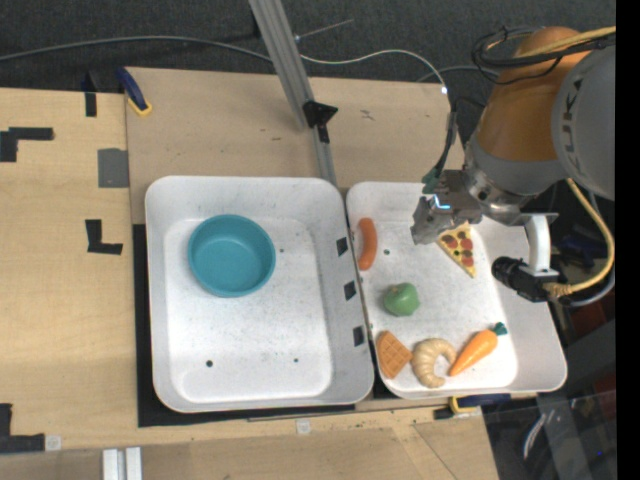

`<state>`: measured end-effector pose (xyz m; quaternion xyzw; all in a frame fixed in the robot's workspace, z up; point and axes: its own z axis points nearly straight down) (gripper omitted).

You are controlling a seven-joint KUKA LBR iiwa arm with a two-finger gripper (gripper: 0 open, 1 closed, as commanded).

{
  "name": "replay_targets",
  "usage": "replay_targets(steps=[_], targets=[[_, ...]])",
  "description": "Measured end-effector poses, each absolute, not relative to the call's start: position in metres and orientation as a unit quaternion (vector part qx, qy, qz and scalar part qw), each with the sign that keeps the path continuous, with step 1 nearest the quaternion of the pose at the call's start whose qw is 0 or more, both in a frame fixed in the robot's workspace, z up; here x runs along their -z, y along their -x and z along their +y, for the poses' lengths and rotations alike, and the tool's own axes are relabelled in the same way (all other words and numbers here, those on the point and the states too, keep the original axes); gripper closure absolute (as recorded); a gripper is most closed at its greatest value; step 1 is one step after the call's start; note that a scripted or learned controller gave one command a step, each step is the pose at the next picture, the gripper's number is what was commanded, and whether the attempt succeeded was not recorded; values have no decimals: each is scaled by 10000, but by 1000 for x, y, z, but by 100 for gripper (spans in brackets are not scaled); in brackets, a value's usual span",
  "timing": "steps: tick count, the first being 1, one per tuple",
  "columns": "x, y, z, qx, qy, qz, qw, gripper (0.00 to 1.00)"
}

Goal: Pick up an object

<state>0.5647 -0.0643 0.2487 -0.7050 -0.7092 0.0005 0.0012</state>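
Observation:
The right bin [530, 368] holds several toy foods: a sausage [366, 243] by its left wall, a green apple [401, 299] in the middle, a pizza slice [460, 248] at upper right, and a waffle [393, 354], a croissant [432, 360] and a carrot [474, 350] along the front. My gripper [436, 220] hangs over the bin's upper part, just left of the pizza slice and touching its edge or nearly so. I see nothing held between its fingers.
The left bin [180, 368] carries a blue bowl [232, 255] at its upper left. A slanted metal pole [290, 58] rises behind the bins. Cables and a black fitting [520, 276] sit at the right bin's right edge.

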Motion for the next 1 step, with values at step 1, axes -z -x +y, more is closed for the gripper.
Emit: replay_targets(steps=[1], targets=[[-254,-565,-11,3,7044,-7098,9,100]])
